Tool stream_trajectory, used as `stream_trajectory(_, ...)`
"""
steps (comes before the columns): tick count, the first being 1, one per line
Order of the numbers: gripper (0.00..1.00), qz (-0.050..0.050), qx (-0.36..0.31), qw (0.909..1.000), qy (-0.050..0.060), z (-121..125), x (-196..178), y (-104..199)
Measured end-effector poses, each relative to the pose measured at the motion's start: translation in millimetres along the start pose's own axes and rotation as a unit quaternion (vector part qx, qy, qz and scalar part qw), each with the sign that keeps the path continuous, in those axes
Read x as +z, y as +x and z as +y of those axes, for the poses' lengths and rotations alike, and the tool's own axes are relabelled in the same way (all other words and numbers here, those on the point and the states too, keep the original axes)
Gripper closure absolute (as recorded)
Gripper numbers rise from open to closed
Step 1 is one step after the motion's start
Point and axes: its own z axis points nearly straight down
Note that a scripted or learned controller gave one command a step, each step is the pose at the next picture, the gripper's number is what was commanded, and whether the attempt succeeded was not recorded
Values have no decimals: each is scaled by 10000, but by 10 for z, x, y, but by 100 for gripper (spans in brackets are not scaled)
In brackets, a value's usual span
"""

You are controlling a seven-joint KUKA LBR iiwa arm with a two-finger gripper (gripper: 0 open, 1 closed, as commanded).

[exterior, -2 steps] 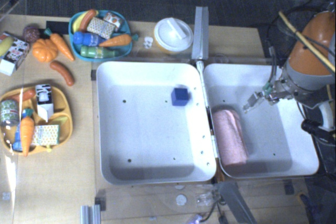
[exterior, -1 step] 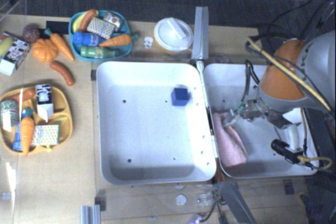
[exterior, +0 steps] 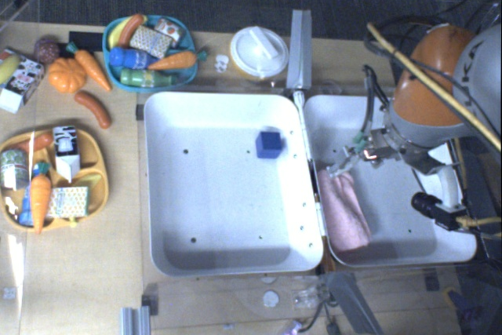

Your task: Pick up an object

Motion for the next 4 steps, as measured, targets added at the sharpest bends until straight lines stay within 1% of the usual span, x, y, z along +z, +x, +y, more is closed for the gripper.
stream_trajectory(1,0,-14,497,9988,-53,-169,860,-370)
stream_trajectory(2,0,-19,683,9976,-81,366,917,-549)
stream_trajectory(3,100,-2,655,9978,-93,388,822,-526)
stream_trajectory(4,100,-9,-1100,9939,-4,1156,1,-437)
